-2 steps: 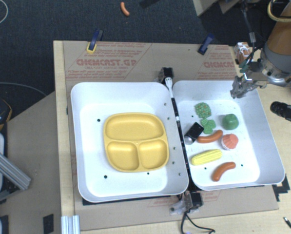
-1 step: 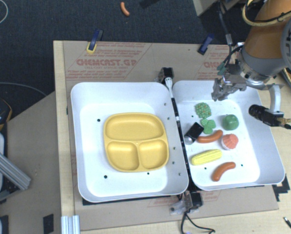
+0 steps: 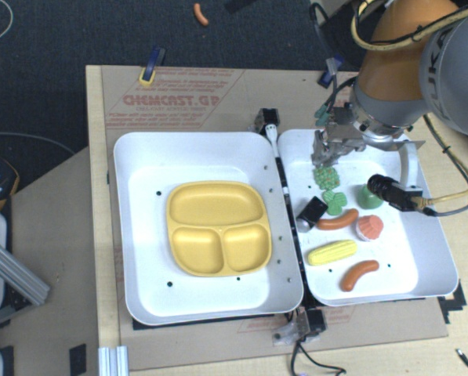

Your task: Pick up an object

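Camera view, left to right. Left bin (image 3: 132, 210) holds a yellow divided tray (image 3: 218, 227), three compartments, sitting about centre. Nothing else in that bin that I can make out.

Right bin (image 3: 429, 245) has all the small stuff. Along its left side: a black block (image 3: 312, 211) near the divider, then a green knobbly piece (image 3: 325, 177) with a second green piece (image 3: 337, 202) just below it. Mid bin: an orange-red sausage (image 3: 337, 222) lying roughly left-right, a yellow corn cob (image 3: 332, 252) below it, also long axis left-right, slightly tilted. Further right: a green round item (image 3: 368, 197), a pink-red round item (image 3: 370, 228), and a second sausage (image 3: 360, 274) toward the near edge, tilted up to the right.

Gripper (image 3: 325, 157) hangs at the far end of the right bin, arm coming in from the right, orange band above it. Can't tell how wide it is: the tip is too small and blurred against the white bin, and I see nothing held in it.

Key relation: the upper green knobbly piece lies just beside the gripper tip, immediately toward the near side. It may be touching, can't confirm. My read is that's the likely target; it looks compact, with no obvious long axis, so wrist angle shouldn't matter much. Risk: the second green piece sits close below and could get nudged.
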`<act>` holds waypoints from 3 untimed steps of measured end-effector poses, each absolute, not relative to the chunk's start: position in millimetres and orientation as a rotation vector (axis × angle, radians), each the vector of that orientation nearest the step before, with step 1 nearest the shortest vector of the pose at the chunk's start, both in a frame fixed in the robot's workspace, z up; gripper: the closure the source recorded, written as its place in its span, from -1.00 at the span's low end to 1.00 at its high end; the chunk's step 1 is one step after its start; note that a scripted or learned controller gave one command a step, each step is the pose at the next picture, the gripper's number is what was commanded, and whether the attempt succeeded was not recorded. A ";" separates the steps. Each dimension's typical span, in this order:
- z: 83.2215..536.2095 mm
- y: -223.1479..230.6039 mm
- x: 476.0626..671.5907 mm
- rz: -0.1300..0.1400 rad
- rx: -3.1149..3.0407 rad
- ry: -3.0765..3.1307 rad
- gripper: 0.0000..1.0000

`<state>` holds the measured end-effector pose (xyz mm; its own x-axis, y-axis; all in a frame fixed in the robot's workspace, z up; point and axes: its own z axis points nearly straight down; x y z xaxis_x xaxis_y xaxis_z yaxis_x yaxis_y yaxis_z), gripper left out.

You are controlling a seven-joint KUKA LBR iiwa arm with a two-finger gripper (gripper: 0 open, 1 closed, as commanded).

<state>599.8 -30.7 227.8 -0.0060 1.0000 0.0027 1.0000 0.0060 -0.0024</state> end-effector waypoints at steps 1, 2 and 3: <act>234.3 19.3 578.2 0.001 -2.212 -2.225 1.00; 234.2 20.2 580.3 0.000 -2.220 -2.222 1.00; 230.4 24.6 589.9 -0.002 -2.221 -2.223 1.00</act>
